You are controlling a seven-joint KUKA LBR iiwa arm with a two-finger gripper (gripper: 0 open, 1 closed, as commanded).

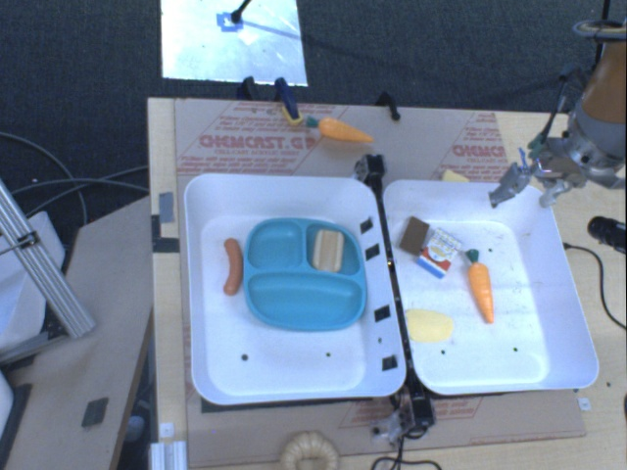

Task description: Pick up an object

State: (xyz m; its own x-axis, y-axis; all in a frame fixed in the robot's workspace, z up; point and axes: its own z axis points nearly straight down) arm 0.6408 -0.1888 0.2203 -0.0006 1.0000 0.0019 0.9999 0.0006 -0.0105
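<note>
Nearest the camera, at the bottom edge of the frame, a pale coiled ring (312, 450) sits on the worktop (294, 130) just below the two white bins. In the right bin (549, 360) lie the likeliest targets: a toy carrot (480, 290) at centre right, a small printed carton (438, 253) touching a brown block (415, 233) to its left, and a pale yellow piece (429, 325) lower down. The left bin (211, 262) holds a blue divided plate (302, 274) with a tan slice (327, 251) in one compartment, and a sausage (232, 265) beside it. The gripper (529, 184) hovers at the upper right, over the right bin's far rim, jaws apart and holding nothing.

A straight descent from here would probably strike the rim or bare bin floor. The carton and block touch, so closing there may nudge both, and the rounded carrot could roll away from the fingertips.
</note>
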